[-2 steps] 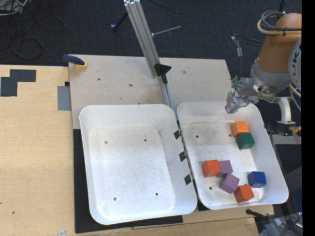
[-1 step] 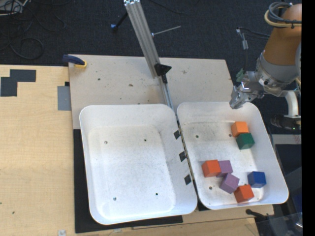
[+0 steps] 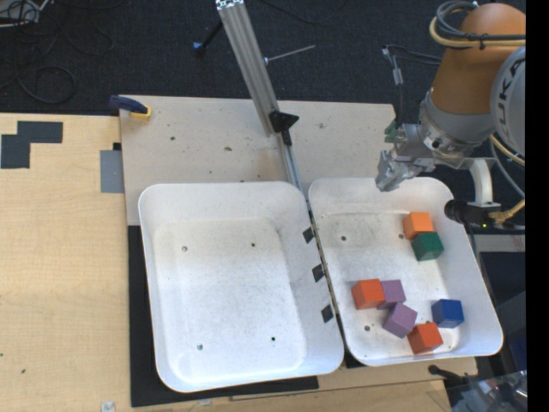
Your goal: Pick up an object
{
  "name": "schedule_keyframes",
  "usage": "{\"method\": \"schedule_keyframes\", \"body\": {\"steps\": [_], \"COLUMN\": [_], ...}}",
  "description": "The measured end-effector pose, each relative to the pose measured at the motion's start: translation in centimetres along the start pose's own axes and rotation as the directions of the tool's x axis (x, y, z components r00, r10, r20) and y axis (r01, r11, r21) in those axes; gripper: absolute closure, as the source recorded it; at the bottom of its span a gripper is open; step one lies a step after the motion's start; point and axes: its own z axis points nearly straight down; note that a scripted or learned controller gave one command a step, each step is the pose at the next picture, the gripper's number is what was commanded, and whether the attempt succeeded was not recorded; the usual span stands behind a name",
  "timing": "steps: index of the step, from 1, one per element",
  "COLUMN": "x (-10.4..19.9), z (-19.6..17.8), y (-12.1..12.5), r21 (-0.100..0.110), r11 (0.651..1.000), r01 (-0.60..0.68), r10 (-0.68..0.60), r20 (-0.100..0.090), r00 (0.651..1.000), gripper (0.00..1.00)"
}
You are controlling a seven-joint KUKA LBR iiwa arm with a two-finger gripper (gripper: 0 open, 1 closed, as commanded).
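My gripper [image 3: 393,177] hangs over the far edge of the right bin [image 3: 480,316], above and left of the blocks. In that bin an orange block [image 3: 419,224] touches a green block [image 3: 427,246] near the right wall. Nearer the front lie a red-orange block [image 3: 368,293], two purple blocks [image 3: 392,292] [image 3: 400,319], a blue block [image 3: 447,312] and another red-orange block [image 3: 425,338]. Nothing is seen between the fingers.
The left bin [image 3: 163,230] sits beside the right one, joined by black clips along the divide. A slanted aluminium bar [image 3: 254,67] rises behind the bins. A blue-and-yellow clamp [image 3: 129,106] lies at the bench's back left corner.
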Motion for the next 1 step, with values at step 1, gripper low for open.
{"method": "schedule_keyframes", "body": {"steps": [1], "x": [5.14], "z": [-0.39], "y": [-0.65], "r21": [0.002], "r11": [1.000], "r01": [0.000], "r10": [0.000], "r20": [-0.001], "r00": [1.000], "gripper": [1.00]}}
